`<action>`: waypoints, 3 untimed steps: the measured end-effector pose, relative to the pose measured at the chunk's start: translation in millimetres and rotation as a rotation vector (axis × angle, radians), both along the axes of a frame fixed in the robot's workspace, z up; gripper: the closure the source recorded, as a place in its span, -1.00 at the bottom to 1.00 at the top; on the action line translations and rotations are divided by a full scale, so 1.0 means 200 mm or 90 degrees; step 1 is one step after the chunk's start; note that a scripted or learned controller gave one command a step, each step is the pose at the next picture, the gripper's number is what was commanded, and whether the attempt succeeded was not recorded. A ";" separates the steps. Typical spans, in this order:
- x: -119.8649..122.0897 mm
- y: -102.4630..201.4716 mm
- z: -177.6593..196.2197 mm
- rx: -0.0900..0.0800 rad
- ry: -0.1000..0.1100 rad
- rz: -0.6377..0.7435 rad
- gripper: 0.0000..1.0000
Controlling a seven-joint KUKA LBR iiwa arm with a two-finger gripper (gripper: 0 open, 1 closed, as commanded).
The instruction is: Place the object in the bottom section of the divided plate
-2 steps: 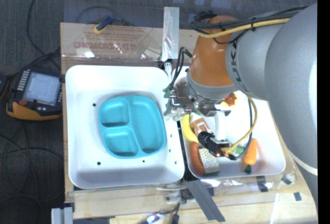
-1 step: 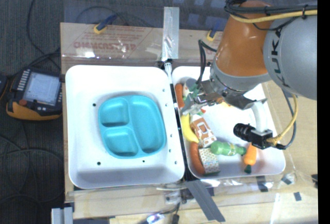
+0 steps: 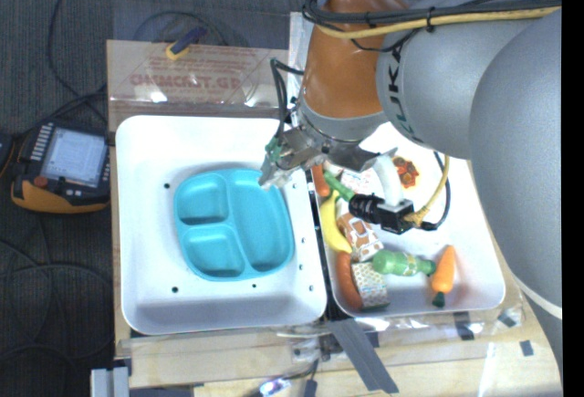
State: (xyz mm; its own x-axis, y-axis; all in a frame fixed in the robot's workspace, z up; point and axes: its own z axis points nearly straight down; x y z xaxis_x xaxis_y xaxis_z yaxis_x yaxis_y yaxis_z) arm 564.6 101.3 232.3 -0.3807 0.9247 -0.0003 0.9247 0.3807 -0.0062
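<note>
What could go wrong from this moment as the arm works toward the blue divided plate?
1. The pincer sits by the plate's upper right rim, far from its bottom section, so a release here could miss.
2. The right bin is crowded; the carrot and green bottle touch, risking a double pick.

**One fixed camera above the bench**

The scene is viewed from a single camera set above the bench (image 3: 219, 345), looking down at a slant. Both white bins, the left bin (image 3: 146, 295) and the right bin (image 3: 479, 290), are taken in at fairly close range. The upper right is blocked by the arm (image 3: 474, 67), so the right bin's far corner probably lies hidden behind it.
</note>
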 end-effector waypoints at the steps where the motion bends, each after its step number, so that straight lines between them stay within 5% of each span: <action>1: -0.08 0.49 -0.07 0.001 0.001 0.149 1.00; 2: 0.19 0.53 -0.45 -0.001 0.000 0.164 1.00; 3: 0.14 0.58 -0.18 0.000 -0.001 0.199 1.00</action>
State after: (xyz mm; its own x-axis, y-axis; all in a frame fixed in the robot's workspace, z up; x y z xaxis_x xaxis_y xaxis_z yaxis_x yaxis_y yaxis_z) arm 591.9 217.8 195.6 -0.6470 0.7625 -0.0005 0.7625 0.6470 -0.0050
